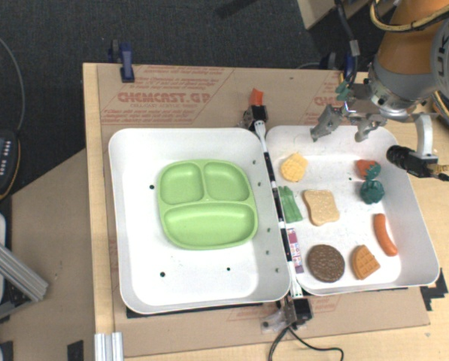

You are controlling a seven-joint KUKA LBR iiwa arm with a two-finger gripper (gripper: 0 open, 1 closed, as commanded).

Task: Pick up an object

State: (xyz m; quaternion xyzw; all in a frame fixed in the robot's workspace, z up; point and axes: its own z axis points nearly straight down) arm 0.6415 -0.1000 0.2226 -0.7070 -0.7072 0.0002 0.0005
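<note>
- Near edge of the right bin (420, 273): a dark brown round patty (326, 262) sits beside an orange waffle-like piece (365, 262). Both lie flat, apart from each other.
- Right side of the same bin, a little farther in: an orange-red sausage (385, 234) lies along the right wall, untouched.
- Middle of the right bin: a tan toast slice (320, 206) lies flat; a green strip (288, 204) rests against the left wall by the divider.
- Farther in: a yellow cracker-like piece (293, 167) at the left, a dark green broccoli piece (372, 190) at the right with a small red piece (365, 167) just behind it.
- Left bin (126, 224): a green divided plate (206, 203) sits in the centre; no food on it.
- Far edge of the right bin: the gripper (345, 128) hangs over the far wall, fingers spread and nothing between them.
- Step in hand, as judged: approach. No object is gripped or lifted; the pick is not yet made.
- Relation to candidates: the yellow cracker-like piece is the nearest item, lying nearer the camera and to the left of the gripper; the red piece lies near on the right. Neither touches the fingers.
- Next move calls for: travel inward over one chosen item, descent with fingers astride it, then closure. Flat pieces may slip from the fingers.
</note>
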